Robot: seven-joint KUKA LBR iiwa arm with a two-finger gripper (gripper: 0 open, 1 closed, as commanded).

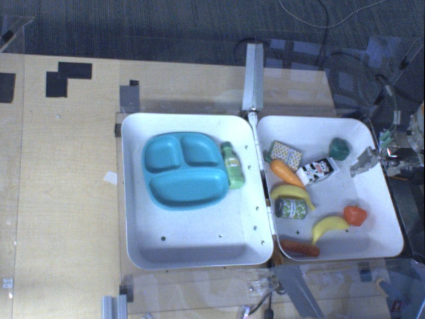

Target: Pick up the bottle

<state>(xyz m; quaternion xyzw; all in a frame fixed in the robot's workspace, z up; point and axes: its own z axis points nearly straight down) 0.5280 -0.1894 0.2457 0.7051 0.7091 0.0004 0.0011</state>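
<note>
The bottle (232, 166) is small and pale green with a lighter cap. It lies on its side in the left bin (192, 248), against the right edge of a blue divided plate (184, 170) and close to the wall between the bins. My gripper (366, 160) hovers at the right rim of the right bin (372, 244), far to the right of the bottle and with nothing seen in it. The rest of the arm runs off the right edge.
The right bin holds a carrot (287, 172), a black-and-white carton (315, 170), a patterned packet (285, 153), a teal object (339, 148), a green can (290, 208), a banana (330, 226), a red fruit (355, 214) and a red sausage (299, 248). A metal post (253, 78) stands behind the bins.
</note>
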